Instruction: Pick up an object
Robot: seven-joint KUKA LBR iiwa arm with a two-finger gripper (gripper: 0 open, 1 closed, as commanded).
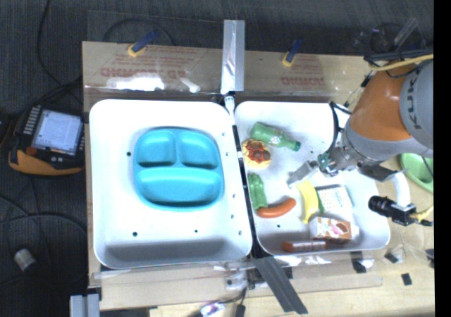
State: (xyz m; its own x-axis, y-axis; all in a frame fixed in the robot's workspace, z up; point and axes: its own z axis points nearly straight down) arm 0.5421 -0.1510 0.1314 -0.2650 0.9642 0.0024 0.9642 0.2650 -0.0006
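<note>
Banana (307,200) lies unlifted on the bin (282,115) floor just below the gripper (310,170), whose fingers seem spread with nothing between them, so the whole grasp and lift remain, I judge.

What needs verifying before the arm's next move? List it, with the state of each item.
1. Gripper low inside the right bin: ok.
2. Object between the fingers: not ok, none seen.
3. Banana near the gripper and uncovered: ok.
4. Room around the banana: not ok, the sausage and white box crowd it.
5. Finger opening: cannot tell.
6. Blue tray lies in the left bin, away from the arm: ok.
</note>
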